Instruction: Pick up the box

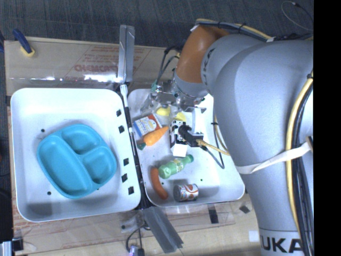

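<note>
The gripper (169, 101) hangs low over the right bin's (229, 188) far end; whether it is open or closed, I cannot tell. The box (145, 126) lies just beside it, touching the carrot (155, 137), which could get nudged or grabbed instead. The arm (250, 100) bends steeply down from the right.

Bulky grey arm (256, 116), orange wrist band (193, 49).

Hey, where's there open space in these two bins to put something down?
Left bin: bare white floor rings the blue divided plate, widest along the far wall and in the near-left corner. Right bin is crowded: box, carrot, green bottle, sausage, can, with the gripper over its far end.
</note>
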Controlling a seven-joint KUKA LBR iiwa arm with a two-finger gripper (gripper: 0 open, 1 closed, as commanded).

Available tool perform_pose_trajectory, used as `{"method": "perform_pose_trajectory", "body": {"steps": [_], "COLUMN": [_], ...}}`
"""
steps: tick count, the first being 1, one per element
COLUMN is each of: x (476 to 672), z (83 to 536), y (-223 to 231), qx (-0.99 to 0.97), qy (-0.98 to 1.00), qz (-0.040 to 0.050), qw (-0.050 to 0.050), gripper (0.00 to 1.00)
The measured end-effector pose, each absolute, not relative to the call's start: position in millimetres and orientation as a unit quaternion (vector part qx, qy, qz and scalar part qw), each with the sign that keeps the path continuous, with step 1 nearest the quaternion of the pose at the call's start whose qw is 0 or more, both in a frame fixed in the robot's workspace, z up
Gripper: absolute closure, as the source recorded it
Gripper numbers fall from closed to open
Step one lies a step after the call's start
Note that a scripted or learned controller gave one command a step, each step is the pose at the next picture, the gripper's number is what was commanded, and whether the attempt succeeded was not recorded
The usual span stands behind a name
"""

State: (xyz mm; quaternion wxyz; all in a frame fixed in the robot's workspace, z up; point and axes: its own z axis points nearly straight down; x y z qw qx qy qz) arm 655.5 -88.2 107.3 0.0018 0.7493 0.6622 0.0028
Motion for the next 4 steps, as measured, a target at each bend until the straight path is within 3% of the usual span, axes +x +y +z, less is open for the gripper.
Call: {"method": "perform_pose_trajectory", "body": {"steps": [1, 2, 3, 4], "x": [659.7, 656.9, 657.4, 657.3], "z": [97, 92, 103, 103], "y": [-144, -93, -92, -92], "qx": [0.784, 0.763, 0.761, 0.761], "qy": [0.621, 0.646, 0.649, 0.649], "qz": [0.0027, -0.0006, -0.0011, -0.0011], "qw": [0.002, -0.001, -0.002, -0.002], "gripper": [0.00, 0.00, 1.00, 0.00]}}
